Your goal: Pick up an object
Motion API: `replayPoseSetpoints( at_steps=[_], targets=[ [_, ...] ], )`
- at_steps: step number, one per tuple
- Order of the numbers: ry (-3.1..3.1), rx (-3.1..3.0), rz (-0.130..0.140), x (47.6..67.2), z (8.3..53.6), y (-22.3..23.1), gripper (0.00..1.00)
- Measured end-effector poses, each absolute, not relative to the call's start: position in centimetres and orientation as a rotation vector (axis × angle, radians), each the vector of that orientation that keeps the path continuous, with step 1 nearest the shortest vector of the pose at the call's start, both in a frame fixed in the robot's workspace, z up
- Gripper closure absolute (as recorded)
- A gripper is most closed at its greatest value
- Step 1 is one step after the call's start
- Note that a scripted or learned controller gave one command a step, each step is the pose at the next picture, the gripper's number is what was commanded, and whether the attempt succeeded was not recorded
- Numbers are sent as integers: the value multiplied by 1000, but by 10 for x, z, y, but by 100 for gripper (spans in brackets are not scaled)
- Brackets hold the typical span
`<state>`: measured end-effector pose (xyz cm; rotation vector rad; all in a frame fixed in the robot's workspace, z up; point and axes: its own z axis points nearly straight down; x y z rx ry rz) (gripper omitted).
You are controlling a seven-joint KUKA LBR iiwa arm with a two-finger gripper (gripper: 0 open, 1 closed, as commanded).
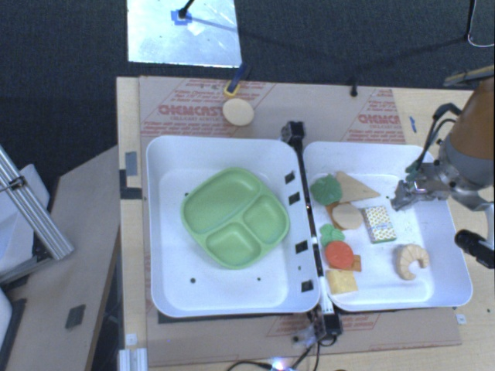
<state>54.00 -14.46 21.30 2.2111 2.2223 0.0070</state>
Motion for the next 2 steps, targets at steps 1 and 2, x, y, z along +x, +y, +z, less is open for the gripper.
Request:
replayPoseSetpoints(
  at_steps=[1, 2],
  targets=[
    [2225, 2214, 3, 541, 225, -145, 100],
    [2232, 2210, 5, 538, 234, -90, 100]
  ],
)
